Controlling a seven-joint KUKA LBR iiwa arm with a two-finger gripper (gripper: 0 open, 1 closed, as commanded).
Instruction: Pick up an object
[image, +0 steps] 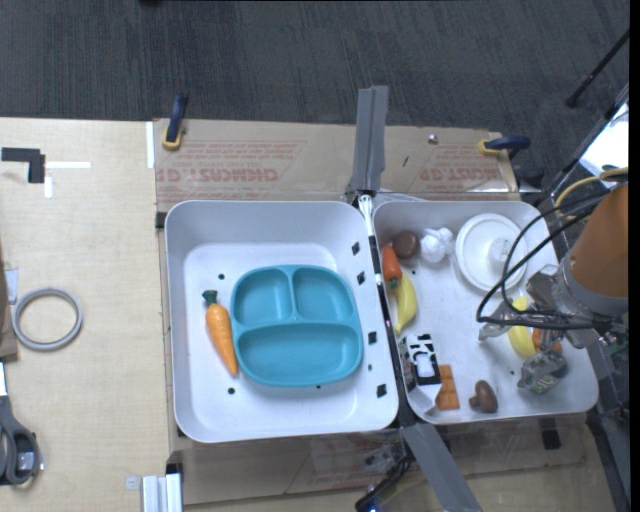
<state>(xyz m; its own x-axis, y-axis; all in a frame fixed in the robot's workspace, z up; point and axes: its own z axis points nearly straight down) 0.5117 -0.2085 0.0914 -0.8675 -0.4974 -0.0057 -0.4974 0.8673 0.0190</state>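
The right bin (470, 400) holds several small objects: a yellow banana (405, 300) by its left wall, a small orange piece (390, 263) above the banana, a brown lump (404, 243), a white figure (436, 243), a white bowl (489, 249), a black-and-white item (425, 360), an orange block (446, 388) and a brown piece (484, 397). A yellow object (521, 336) lies at the right side. My gripper (544, 373) hangs low over the bin's right front corner, just below and right of the yellow object. Nothing shows held in it.
The left bin (190, 260) carries a blue divided plate (297, 325) with an orange carrot (221, 335) beside it on the left. Black cables (515, 260) loop from the arm over the white bowl. A grey tape ring (44, 318) lies on the bench at far left.
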